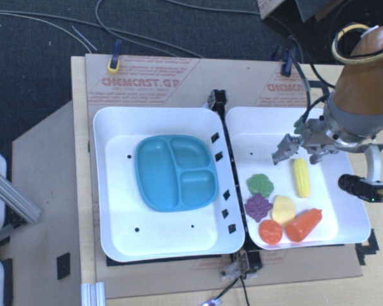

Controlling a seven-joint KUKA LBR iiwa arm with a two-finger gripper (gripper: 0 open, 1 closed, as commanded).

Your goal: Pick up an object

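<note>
I see the two-finger gripper [301,153] at centre right of the frame, over the right-hand shallow white bin [255,123]. Fingers look spread, nothing between them. Just below lies the yellow plastic corn cob [301,176], lengthwise, probably the handiest target since it sits apart. Green, purple, yellow, red and orange toy foods cluster lower down, crowding a grasp.

Toys [281,206] crowding lower right bin, open floor upper left of it, blue tray [176,171] filling left bin's middle
</note>
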